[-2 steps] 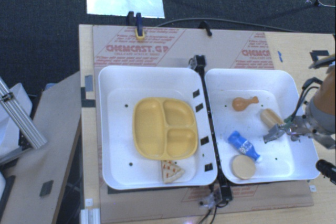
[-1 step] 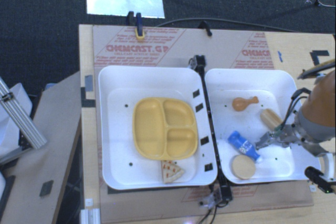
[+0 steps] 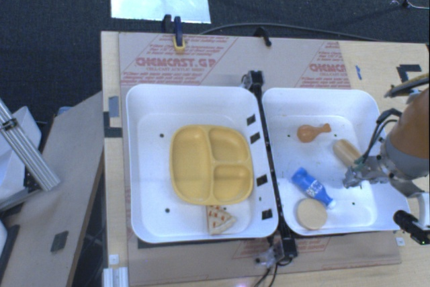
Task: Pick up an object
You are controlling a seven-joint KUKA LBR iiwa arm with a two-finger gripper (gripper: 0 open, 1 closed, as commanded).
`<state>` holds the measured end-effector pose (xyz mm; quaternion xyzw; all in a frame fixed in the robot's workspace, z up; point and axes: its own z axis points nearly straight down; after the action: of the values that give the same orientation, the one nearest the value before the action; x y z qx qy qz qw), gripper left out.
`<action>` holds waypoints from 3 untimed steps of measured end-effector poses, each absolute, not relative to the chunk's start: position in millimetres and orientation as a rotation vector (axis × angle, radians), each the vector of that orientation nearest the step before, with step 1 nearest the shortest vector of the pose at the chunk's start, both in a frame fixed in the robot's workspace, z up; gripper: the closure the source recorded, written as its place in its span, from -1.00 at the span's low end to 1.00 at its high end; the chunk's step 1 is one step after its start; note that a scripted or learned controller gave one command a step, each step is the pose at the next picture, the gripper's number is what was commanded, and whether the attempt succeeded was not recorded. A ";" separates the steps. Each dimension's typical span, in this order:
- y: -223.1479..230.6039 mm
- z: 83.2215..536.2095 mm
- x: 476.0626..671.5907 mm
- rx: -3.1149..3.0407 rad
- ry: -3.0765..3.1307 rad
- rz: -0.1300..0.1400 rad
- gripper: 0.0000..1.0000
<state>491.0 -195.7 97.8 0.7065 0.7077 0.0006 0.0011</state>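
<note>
The gripper [image 3: 354, 179] is hanging low inside the right bin [image 3: 363, 103], close to that bin's right wall; how its claw is standing cannot be told from this slant, and nothing is showing in its grasp. The arm [image 3: 408, 138] is reaching in from the right edge, its orange band sitting just above the wrist. Just up and left of the claw a tan wooden cylinder [image 3: 346, 150] is lying tilted. Further left a blue bottle [image 3: 312, 187] is lying on its side, with a round tan disc [image 3: 312, 214] resting just below it, near the front wall. An orange drumstick-shaped toy [image 3: 313, 132] is lying toward the back. In the left bin [image 3: 144, 144] a yellow divided tray [image 3: 211, 164] is sitting in the middle, and a pizza slice toy [image 3: 218, 218] is lying just beside its front edge
</note>
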 end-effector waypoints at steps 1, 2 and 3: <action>-192.7 142.6 497.6 2.212 2.223 0.004 1.00; -186.3 204.6 500.1 2.210 2.221 0.007 1.00; -186.9 256.6 502.2 2.211 2.221 0.006 1.00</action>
<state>502.2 -186.9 256.6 0.7055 0.7087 0.0018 0.0040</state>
